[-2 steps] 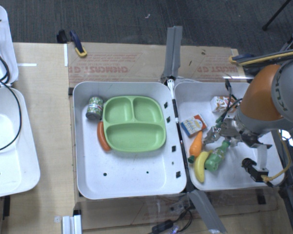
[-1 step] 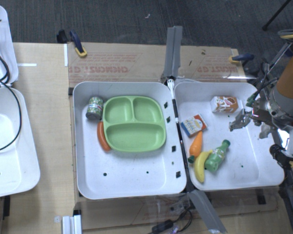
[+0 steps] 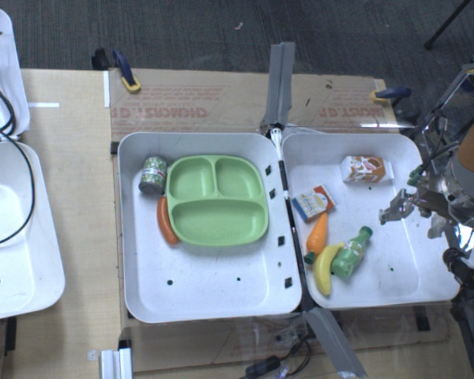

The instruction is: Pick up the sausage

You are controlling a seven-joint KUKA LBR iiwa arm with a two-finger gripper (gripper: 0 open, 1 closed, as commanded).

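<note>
Sausage (image 3: 167, 221) lies at plate's (image 3: 218, 200) 9 o'clock, tight against the rim; your gripper (image 3: 401, 208), fingers spread and empty, sits far right—approach from bin wall (image 3: 123, 212) side, fingers along sausage.

Even, diffuse light falls from above, bright without harshness. The white bins (image 3: 205, 290) come close to washing out, with a soft sheen on their floors and only faint, short shadows under the green plate (image 3: 217, 200) and the small items. The dark floor (image 3: 221, 14) beyond the worktop (image 3: 71, 117) reads dim and slightly grainy. Focus is moderate; fine detail at the right edge, around the arm, is soft and muddled.
</note>
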